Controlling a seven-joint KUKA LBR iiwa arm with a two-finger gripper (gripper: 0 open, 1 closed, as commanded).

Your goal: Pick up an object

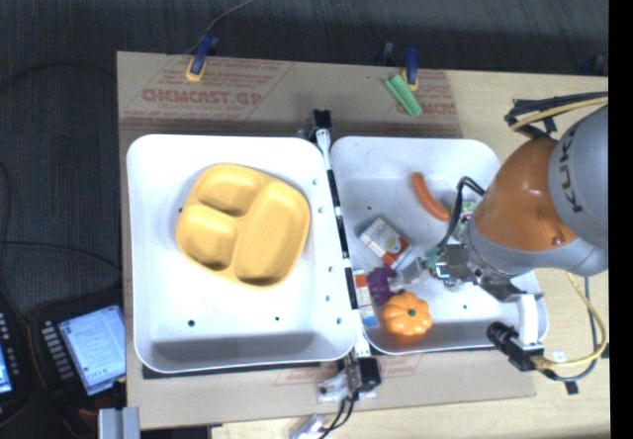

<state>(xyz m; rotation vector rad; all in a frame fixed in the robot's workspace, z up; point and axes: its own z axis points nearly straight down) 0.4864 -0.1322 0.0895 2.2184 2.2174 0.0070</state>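
Observation:
In the right bin [396, 155] lie an orange carrot-like stick [428, 196], a small silver and red packet [383, 237], a purple piece [380, 281] and an orange toy pumpkin [406, 316] near the front wall. My gripper [438, 264] hangs low over the bin's middle right, just above and right of the pumpkin, beside the packet. The wrist and orange band [519, 205] hide the bin's right part. A large yellow compartment tray [243, 222] fills much of the left bin [158, 328].
The bins sit on a cardboard sheet [218, 91] held by blue clamps [203, 56]. A green marker-like item [404, 94] lies behind the right bin. Cables [554, 111] run at the right; a tablet [84, 348] sits off the bench at lower left.

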